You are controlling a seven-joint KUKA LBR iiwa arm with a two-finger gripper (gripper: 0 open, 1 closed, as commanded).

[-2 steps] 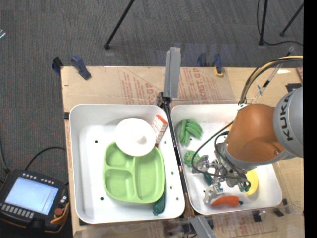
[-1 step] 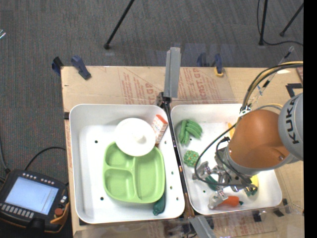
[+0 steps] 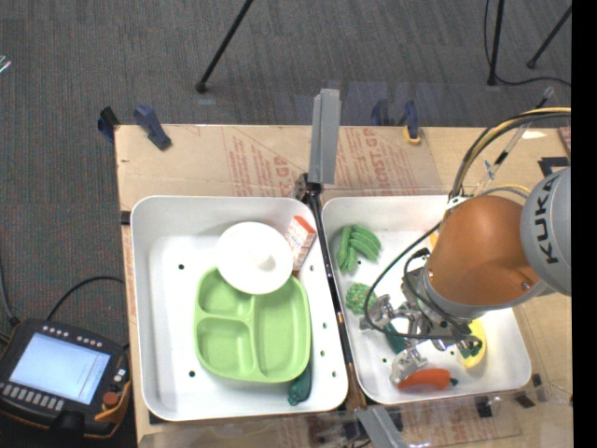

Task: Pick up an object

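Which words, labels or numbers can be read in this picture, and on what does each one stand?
"KUKA", only the letters "KUK" in view, running down the grey robot arm.
Red print on the cardboard sheet under the bins: upside down and too blurred to read.
Print on the small carton in the left bin: too small to read.

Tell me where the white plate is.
The white plate sits in the left bin, overlapping the top edge of the green tray, beside a small carton.
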